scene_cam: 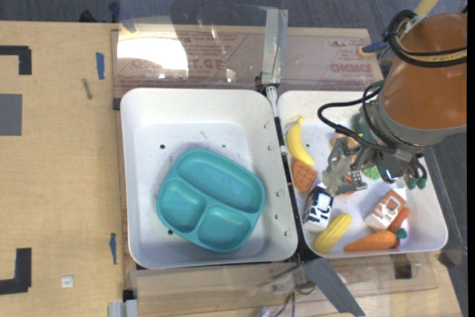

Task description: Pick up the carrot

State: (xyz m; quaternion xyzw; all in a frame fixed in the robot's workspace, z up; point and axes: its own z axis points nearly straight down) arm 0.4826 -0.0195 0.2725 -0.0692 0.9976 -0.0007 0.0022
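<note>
Scanning from the left, we find the left bin (141,115) carrying a teal divided plate (211,198), which plays no part in the pick. Across the divider, the right bin (434,234) is crowded: a banana (299,143) lies along its left wall, a waffle-patterned orange piece (304,176) sits just below it, then a small black-and-white carton (319,207) and a yellow corn-like piece (333,230) near the front. The carrot (371,240) lies flat along the front wall, its green stub toward the right, with an orange-and-white box (387,210) just behind it. The gripper (343,173) hangs over the bin's middle, well apart from the carrot and nearer the waffle piece; we cannot tell whether its jaws are apart or together. We judge three risks. First, a descent from the present position would meet the wrong item. Second, the carrot's nearness to the front wall may block one finger. Third, the neighbouring box and the yellow piece may be caught or pushed, and the carrot's tapered, rounded body may slip out of a grasp placed off its centre.
</note>
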